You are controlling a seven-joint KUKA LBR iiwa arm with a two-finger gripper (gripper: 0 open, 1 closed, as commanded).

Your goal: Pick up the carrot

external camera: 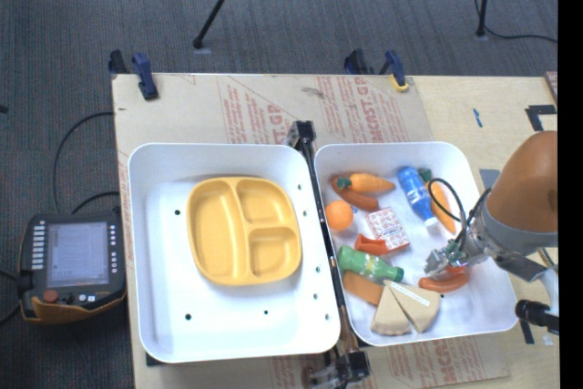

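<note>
A counter (pixel 273 105) carries 2 shallow white bins side by side. The left bin (pixel 155 287) holds a yellow divided plate (pixel 244 228). The right bin (pixel 492 310) is crowded with toy food.

The carrot (pixel 366 182), orange with a green top, lies on its side at about 11 o'clock in the right bin, just above a brown sausage (pixel 357 199). Near it are an orange ball (pixel 339 215), a blue bottle (pixel 415 192), a green bottle (pixel 369 264) and bread wedges (pixel 405 310).

The grey arm with its orange band reaches in from 3 o'clock. Its claw (pixel 444 261) sits low at about 4 o'clock in the right bin, just over a red sausage (pixel 444 281), well apart from the carrot. How far the claw is open cannot be told here, and nothing can be seen in its grip.

This looks like the approach step, with the carrot not yet reached. The next move likely calls for travel toward 10 o'clock, then lining up across the carrot's narrow width.
</note>
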